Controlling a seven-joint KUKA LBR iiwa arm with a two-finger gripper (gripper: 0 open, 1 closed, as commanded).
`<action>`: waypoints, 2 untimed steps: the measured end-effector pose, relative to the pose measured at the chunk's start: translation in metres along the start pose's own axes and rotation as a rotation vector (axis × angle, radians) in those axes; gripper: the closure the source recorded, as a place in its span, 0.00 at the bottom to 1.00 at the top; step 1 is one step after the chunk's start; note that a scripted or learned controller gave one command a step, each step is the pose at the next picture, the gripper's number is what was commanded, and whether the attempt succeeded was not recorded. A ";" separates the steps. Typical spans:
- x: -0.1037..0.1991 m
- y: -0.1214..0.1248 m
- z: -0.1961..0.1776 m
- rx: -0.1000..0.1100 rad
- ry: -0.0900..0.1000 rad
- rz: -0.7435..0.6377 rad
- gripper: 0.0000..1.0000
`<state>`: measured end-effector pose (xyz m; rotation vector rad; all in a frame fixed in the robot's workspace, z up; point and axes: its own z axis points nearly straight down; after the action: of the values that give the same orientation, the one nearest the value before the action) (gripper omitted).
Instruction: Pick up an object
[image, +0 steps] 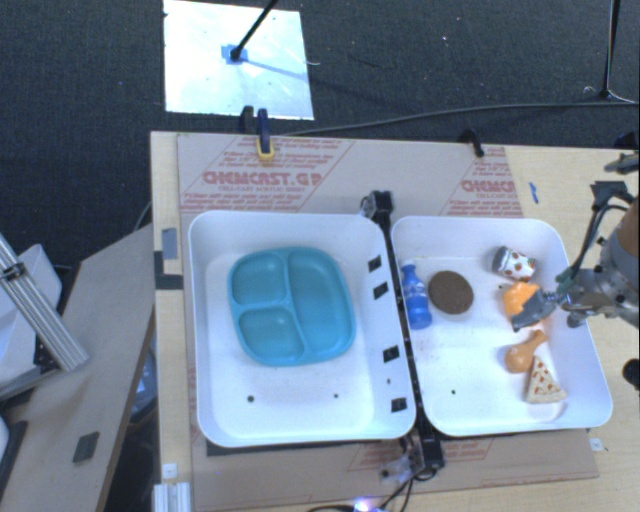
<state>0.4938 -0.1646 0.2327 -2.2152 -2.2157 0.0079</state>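
In the camera view, the gripper (548, 303) hangs at the right bin's (470, 420) right edge, just over an orange toy (520, 297); its fingers seem slightly apart with nothing between them, though the view is too coarse to be sure. Along that edge lie a drumstick (526, 352) and pizza slice (544, 383). A cookie (451, 292) and blue bottle (414, 296) sit near the left edge. The left bin (290, 415) carries a blue plate (292, 305).

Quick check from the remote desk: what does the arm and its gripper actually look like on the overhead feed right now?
The arm enters from the right edge: grey metal links, with a patch of orange at the edge above the wrist. Thin dark cables or rods run along its upper part. The gripper is a small grey two-finger unit; finer markings are too blurred to read.
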 end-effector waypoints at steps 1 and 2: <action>0.000 0.003 -0.005 -0.011 -0.003 -0.003 0.00; -0.005 0.002 0.038 -0.007 -0.001 -0.001 0.00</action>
<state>0.4953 -0.1697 0.1947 -2.2187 -2.2209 0.0016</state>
